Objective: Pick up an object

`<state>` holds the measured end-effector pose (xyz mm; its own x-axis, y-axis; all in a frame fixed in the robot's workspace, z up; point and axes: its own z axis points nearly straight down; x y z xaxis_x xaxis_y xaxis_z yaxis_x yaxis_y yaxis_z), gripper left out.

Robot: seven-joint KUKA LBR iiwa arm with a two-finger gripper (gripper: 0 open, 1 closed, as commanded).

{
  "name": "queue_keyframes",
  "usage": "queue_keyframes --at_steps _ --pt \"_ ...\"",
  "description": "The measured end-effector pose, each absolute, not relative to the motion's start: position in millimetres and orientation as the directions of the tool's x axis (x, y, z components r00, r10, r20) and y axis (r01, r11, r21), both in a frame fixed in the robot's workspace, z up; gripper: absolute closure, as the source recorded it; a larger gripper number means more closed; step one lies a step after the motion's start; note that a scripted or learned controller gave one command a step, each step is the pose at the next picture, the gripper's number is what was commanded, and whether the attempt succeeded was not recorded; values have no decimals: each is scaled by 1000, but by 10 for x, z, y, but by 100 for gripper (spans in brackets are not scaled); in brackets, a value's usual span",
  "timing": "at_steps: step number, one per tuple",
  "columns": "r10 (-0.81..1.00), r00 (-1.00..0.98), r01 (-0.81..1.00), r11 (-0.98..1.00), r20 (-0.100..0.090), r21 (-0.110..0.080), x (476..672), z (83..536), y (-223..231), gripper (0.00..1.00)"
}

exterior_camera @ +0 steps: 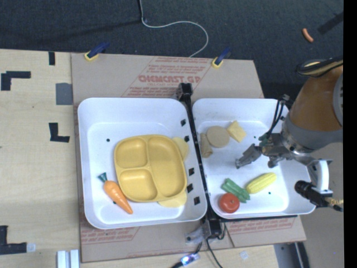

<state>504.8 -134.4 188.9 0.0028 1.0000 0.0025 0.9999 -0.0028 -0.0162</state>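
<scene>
The right bin (pixel 279 109) holds a yellow corn cob (pixel 261 182), a green pod (pixel 236 188), a red tomato (pixel 228 203), a pale yellow cheese wedge (pixel 236 131) and a round tan disc (pixel 217 137). My gripper (pixel 260 157) hangs over the middle right of this bin, just above the corn cob. Its fingers (pixel 246 158) stand apart with nothing between them. The arm's orange band and grey wrist rise at the bin's right edge.
The left bin (pixel 89 149) carries a yellow divided plate (pixel 150 166) with an orange carrot (pixel 117 196) at its lower left corner. A black divider (pixel 192 144) runs between the bins. Both rest on brown cardboard (pixel 162 74).
</scene>
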Motion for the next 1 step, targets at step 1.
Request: queue_keyframes --at_steps 1 --pt "1000 -1 1000 1 0 -3 5080 1957 -1342 0"
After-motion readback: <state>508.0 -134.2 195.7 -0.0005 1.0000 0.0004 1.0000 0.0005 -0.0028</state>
